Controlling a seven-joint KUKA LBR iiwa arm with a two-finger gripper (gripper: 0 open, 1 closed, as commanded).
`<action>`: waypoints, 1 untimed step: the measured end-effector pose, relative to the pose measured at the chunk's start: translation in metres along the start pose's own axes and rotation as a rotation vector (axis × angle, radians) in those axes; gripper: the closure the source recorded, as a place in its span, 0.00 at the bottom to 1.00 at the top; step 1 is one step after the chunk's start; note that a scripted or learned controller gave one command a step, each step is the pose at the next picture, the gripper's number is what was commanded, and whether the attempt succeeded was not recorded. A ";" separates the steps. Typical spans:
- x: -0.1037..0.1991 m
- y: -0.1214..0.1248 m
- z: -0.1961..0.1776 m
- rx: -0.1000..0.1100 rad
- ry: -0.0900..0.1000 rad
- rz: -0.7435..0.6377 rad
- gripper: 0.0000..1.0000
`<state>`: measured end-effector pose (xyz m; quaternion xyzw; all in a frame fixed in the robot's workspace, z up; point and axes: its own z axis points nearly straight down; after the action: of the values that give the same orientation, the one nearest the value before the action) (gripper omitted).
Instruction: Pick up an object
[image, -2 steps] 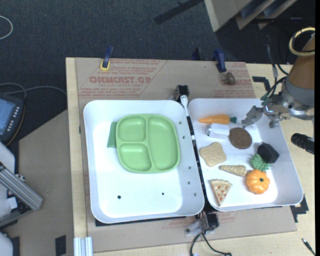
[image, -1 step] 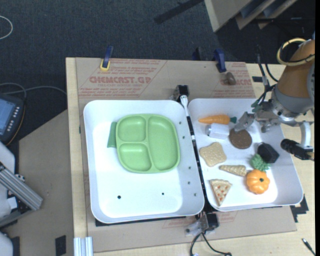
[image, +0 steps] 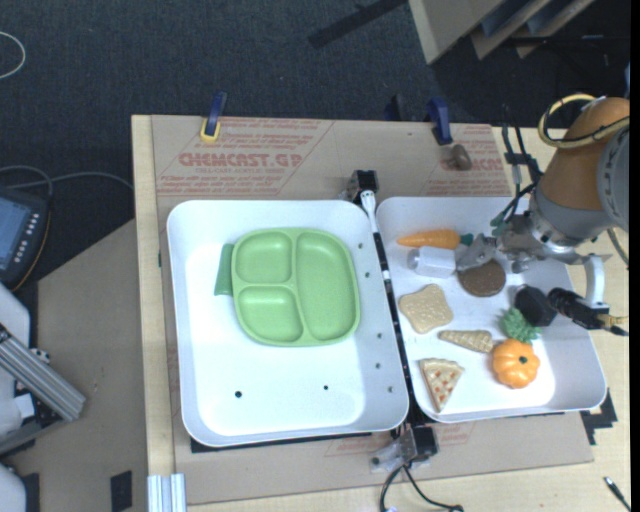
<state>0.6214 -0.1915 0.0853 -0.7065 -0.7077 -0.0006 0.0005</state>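
We look down on a table (image: 160, 300) covered by a brown sheet (image: 300, 150) printed with red lettering. The sheet is pinned at the far edge by a blue-and-yellow clamp (image: 212, 118) and a blue clamp (image: 437, 118). Dark carpet (image: 200, 50) surrounds the table. A dark-screened device (image: 20, 235) sits at the left, a metal rail (image: 40, 375) lies at the lower left, and pale wooden furniture (image: 500, 25) stands at the top right.

The left bin (image: 190, 320) holds only a green divided plate (image: 296, 285). The right bin (image: 565, 385) holds the toys. A carrot (image: 428, 239) lies along its far side with a small white piece (image: 433, 262) just beside it. A brown disc (image: 483, 280) sits to the right of those. A bread slice (image: 426, 308), a cracker (image: 468, 340) and a pizza slice (image: 440, 380) lie toward the near side. A pumpkin (image: 515, 363) sits at the near right, touching a green leafy piece (image: 518, 325).

The arm (image: 585, 170) reaches in from the right. Its claw (image: 482, 258) is low over the far part of the right bin, just above the brown disc and close to the white piece. We cannot tell whether the claw is wide or narrow, and we see nothing held in it.
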 end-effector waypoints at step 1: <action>-0.001 0.003 -0.016 -0.012 -0.004 -0.001 1.00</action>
<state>0.6246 -0.1923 0.1010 -0.7060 -0.7082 -0.0032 -0.0051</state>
